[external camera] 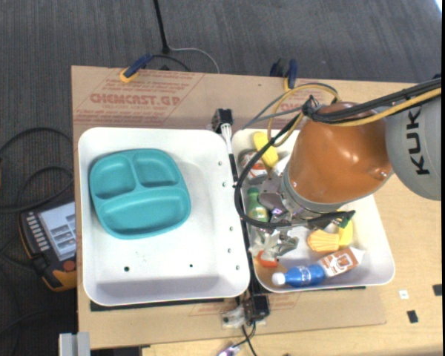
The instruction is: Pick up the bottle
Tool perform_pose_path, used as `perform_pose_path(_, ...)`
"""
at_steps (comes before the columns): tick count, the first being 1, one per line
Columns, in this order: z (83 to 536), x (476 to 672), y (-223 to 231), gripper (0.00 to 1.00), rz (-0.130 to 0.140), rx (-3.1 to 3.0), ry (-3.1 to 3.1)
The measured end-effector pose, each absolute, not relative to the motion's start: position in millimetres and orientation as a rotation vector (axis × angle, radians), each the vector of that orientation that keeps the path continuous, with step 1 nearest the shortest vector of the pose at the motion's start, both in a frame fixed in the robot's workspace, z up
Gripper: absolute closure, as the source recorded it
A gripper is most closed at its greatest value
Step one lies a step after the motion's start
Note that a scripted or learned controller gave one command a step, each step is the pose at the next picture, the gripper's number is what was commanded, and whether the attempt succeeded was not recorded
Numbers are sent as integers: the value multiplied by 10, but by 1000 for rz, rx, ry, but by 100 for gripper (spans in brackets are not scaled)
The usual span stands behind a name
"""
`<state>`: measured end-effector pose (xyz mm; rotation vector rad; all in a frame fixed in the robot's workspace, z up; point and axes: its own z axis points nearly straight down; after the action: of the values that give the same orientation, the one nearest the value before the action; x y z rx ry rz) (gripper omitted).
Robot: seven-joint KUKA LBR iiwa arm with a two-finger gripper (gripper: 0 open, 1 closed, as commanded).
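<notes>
A small blue bottle point(302, 275) with a white cap lies on its side at the front edge of the right bin point(382, 269). The arm's orange band point(337, 158) hangs over the middle of that bin and hides much of it. My gripper point(276, 237) points down among the clutter in the bin's left half, a little above and to the left of the bottle and apart from it. Nothing can be seen held in it.
Around the gripper lie a green item point(258, 208), a yellow piece point(265, 148) at the back, a yellow toy point(328, 239) and an orange-and-white carton point(341, 261) beside the bottle. The left bin point(104, 280) holds a teal divided plate point(139, 191).
</notes>
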<state>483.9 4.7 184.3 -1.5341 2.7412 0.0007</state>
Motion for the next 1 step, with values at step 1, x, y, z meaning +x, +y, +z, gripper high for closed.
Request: perform_pose_path(1, 2288, 4842, 482, 100, 2, -1156, 2917)
